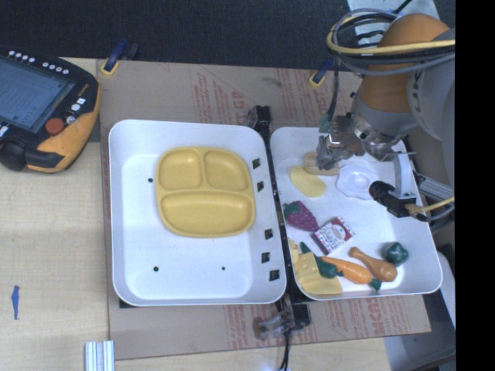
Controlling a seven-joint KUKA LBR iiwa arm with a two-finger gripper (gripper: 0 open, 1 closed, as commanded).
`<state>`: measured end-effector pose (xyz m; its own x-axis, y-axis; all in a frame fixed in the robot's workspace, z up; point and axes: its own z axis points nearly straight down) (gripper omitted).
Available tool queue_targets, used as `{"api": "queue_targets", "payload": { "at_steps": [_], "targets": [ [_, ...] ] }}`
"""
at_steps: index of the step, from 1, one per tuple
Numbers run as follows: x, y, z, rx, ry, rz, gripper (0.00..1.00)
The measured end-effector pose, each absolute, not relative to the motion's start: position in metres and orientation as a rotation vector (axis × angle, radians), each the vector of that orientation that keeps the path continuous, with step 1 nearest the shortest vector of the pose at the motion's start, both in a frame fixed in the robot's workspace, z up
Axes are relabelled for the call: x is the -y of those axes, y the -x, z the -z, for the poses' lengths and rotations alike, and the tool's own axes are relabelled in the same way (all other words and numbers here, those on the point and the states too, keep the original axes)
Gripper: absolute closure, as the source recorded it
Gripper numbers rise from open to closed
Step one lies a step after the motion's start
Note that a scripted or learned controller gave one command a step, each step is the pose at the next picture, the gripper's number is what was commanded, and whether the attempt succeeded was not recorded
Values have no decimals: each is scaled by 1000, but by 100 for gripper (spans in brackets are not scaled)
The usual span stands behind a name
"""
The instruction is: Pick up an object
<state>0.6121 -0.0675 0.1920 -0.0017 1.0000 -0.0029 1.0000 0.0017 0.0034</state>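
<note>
Over the far end of the right bin (429, 230), my claw (331, 154) hangs low, its tip just above a pale yellow disc (308, 182); whether it is apart or together I cannot tell. Beside it lies a white fried egg (354, 182). Toward the near edge of the bench sit a purple bunch of grapes (301, 216), a red packet (333, 234), an orange carrot (346, 269), a drumstick (374, 263) and a cheese wedge (311, 276). The left bin (131, 246) holds a yellow divided plate (206, 191).
</note>
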Motion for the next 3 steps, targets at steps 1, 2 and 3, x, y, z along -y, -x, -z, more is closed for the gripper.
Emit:
{"api": "queue_targets", "payload": {
  "at_steps": [1,2,3],
  "targets": [
    [65,-609,-192,-2229,-2217,5,0],
    [138,-651,-97,-2220,-2215,-1,0],
    [96,-597,-91,-2231,-2223,8,0]
  ]
}}
